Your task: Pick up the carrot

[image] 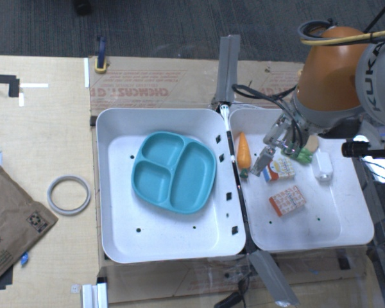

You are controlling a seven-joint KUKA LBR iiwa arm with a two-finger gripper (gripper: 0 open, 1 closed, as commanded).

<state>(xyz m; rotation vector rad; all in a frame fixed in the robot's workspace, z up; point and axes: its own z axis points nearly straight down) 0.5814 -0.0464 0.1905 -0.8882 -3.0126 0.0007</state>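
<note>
Carrot (243,150), one, orange, lying in the right bin (346,233) hard against its left wall, near the back corner; long axis runs front to back in the camera view, with the narrower tip toward the back and the blunter end toward the front, where a small green bit shows. Gripper (264,161), one, just beside the carrot on its right, fingers (259,165) slanting down toward the bin floor and spread slightly, with nothing between them; not touching the carrot as far as can be told. Arm (333,76), grey with an orange housing, above the right bin's back edge. Other items in the right bin: one red-and-white patterned box (287,200), one small white packet (283,168), one white block (322,166), one green piece (302,154) partly under the wrist. Left bin (112,223): one teal divided plate (174,171) with three compartments. Bins, two, white, side by side on a cardboard sheet (154,82) over a pale wood bench (38,146). On the bench: one tape roll (68,194), one brown paper bag (9,220). Dark carpet (179,11) beyond.
</note>
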